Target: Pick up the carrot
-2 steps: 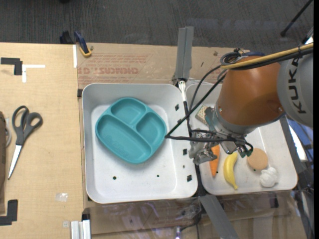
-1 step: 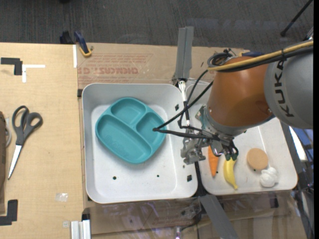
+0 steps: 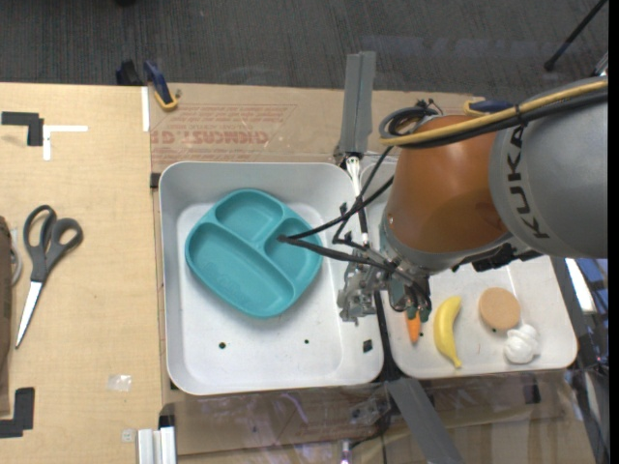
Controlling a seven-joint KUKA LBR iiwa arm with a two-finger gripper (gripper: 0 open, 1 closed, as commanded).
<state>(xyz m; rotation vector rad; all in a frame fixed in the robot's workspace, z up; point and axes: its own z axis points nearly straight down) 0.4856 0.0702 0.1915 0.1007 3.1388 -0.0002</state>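
The carrot is seen in the right bin, by its left wall, just beside a banana. The gripper is placed right above — whether it is open cannot be told. Farther left, a teal plate is held by the left bin.

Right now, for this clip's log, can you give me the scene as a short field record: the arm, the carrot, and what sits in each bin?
arm: grey and orange KUKA arm reaching over the right bin
gripper: two-finger gripper directly above the carrot
carrot: small orange carrot in right white bin, beside yellow banana
grasp: not confirmed
right bin also: round tan bun, white lumpy item
left bin: left white bin holds teal divided plate
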